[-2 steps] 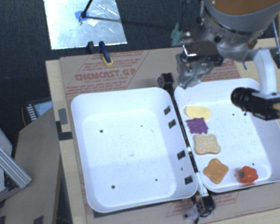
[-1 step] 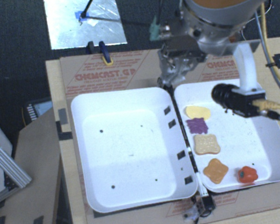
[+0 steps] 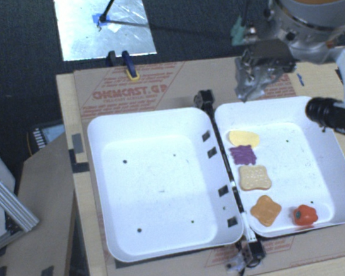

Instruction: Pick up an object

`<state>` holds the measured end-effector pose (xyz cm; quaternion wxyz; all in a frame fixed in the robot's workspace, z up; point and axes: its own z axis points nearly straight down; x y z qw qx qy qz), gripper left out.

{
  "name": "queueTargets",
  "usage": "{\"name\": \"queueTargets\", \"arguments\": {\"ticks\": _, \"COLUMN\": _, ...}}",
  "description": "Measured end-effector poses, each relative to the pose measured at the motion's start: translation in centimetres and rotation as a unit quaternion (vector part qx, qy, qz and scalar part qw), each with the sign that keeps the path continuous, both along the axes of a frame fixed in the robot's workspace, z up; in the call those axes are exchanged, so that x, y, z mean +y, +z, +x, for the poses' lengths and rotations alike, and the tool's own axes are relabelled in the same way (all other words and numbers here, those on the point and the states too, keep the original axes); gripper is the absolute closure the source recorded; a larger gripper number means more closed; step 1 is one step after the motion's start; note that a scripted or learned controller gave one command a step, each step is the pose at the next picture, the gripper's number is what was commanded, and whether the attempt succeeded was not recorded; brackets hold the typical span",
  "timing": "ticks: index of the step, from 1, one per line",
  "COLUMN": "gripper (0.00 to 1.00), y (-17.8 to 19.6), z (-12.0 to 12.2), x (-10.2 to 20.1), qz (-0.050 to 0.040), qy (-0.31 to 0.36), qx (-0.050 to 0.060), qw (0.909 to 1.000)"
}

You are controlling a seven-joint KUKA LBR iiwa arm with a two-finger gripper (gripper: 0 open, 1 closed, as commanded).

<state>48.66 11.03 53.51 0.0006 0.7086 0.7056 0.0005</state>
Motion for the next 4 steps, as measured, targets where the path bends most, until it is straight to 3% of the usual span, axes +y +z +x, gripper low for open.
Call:
{"name": "queueTargets", "arguments": {"ticks": 1, "gripper": 1.0, "y": -16.9, "z": 1.6, "x": 4.0, "qz": -0.0018, "qy": 0.005, "qx": 0.007, "qw": 1.0}}
{"name": "queueTargets", "arguments": {"ticks": 2, "gripper": 1.0, "y": -3.9, "z": 0.0, "x": -1.7, "qz": 0.0014, "qy": 0.0, "qx": -0.007, "qw": 1.0}}
{"name": "queueTargets", "arguments": {"ticks": 3, "gripper": 1.0, "y": -6.7, "z": -0.1, "x": 5.0, "qz": 0.0008, "qy": 0.007, "qx": 0.001, "qw": 1.0}}
{"name": "queueTargets", "arguments": {"ticks": 4, "gripper": 1.0, "y": -8.7, "z": 0.0, "x": 7.0, "qz": 0.0002, "qy": 0.005, "qx": 0.001, "qw": 1.0}}
